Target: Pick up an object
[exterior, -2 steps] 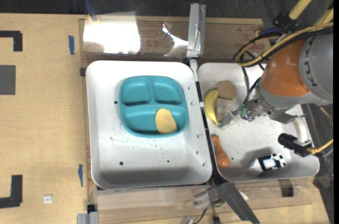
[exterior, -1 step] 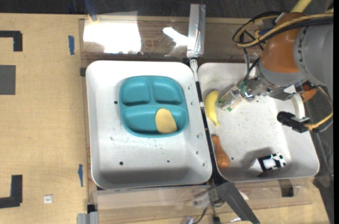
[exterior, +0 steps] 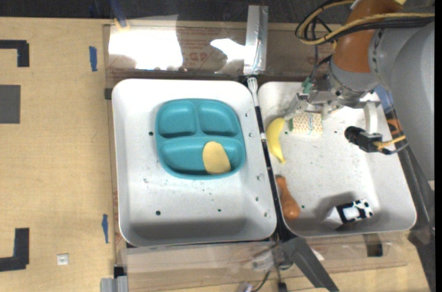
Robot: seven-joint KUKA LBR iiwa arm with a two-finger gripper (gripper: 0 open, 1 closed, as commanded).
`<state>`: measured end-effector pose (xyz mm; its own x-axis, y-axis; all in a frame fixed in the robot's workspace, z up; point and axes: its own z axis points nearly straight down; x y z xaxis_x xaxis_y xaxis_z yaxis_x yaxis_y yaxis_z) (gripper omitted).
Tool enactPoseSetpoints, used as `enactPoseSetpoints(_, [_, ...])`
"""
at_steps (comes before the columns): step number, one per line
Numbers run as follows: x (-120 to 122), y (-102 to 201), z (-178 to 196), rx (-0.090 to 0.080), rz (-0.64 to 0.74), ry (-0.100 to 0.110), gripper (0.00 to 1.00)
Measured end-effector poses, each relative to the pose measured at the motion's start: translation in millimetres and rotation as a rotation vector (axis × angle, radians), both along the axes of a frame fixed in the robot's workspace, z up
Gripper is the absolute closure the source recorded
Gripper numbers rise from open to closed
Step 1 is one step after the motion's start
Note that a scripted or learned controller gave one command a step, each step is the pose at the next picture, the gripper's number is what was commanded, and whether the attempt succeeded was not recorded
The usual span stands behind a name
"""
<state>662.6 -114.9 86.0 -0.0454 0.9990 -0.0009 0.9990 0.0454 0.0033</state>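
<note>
"Over the shallow white bin on the right side of the view, what is the grey arm with the orange band doing?"

"It is reaching in from the right. Its two-finger gripper is hanging at the far end of that bin, just above a pale, dotted square pad."

"Is it holding the pad?"

"I am not seeing that. I cannot tell if the gripper is open or closed, so I am not saying it has anything."

"So which step is going on?"

"I am guessing it is lining up for a grab. Nothing is looking picked up yet."

"What else is lying close by?"

"A yellow curved banana is lying just beside the pad, against the bin's left wall. An orange carrot is lying nearer the front, and a small black and white toy is sitting in the front corner."

"And the other white bin?"

"It is holding a teal plate with three parts. A yellow egg-shaped thing is resting in the front part."

"What is the next move asking for?"

"I am thinking the gripper needs to go straight down on the pad, close on it, and then lift. The banana is sitting close, so it could get bumped."
</note>
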Motion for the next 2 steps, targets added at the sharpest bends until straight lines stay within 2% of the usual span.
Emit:
enactPoseSetpoints(1, [1, 1, 12, -0.002, 0.003, -0.003, 1.0])
enactPoseSetpoints(2, [-42, 30, 103, 0.0, 0.154, -0.004, 1.0])
